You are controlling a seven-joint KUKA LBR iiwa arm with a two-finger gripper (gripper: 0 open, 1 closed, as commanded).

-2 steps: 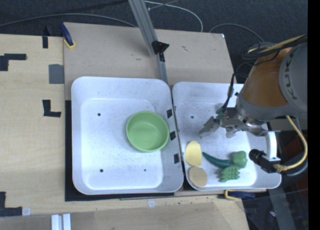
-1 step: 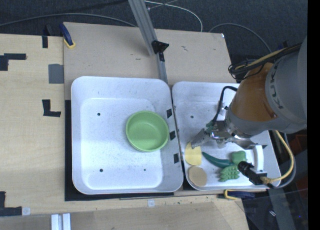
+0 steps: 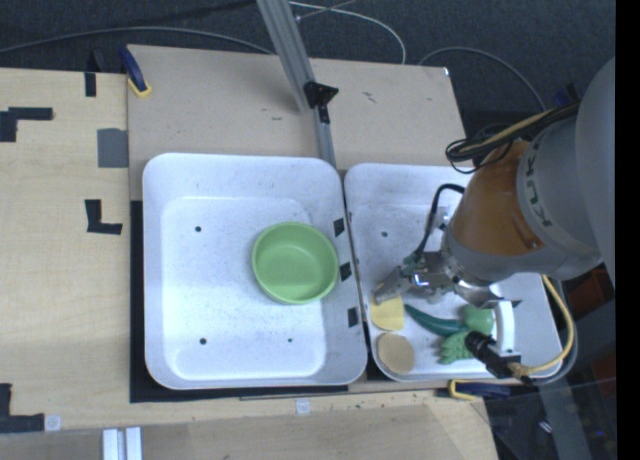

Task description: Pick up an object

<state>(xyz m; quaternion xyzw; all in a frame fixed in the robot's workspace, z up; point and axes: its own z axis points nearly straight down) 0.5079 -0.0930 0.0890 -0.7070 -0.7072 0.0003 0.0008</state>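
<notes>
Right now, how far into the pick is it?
Done: the gripper is down in the right bin, beside the yellow piece. In hand: nothing visibly between its fingers. Left: grasp and lift; the yellow piece, tan disc and green toy lie on the floor. Green bowl sits in the left bin.

The round plastic bowl [image 3: 294, 263] is light green, set against the speckled white floor of the left shallow bin [image 3: 190, 248]. In the right shallow white bin [image 3: 385, 210], near that bowl, lie a pale yellow piece [image 3: 388, 315], a tan round disc [image 3: 396, 352], and a dark teal curved item [image 3: 433, 319] with a bright green leafy toy [image 3: 462, 340]. The arm's wrist band [image 3: 497, 210] is orange.
</notes>
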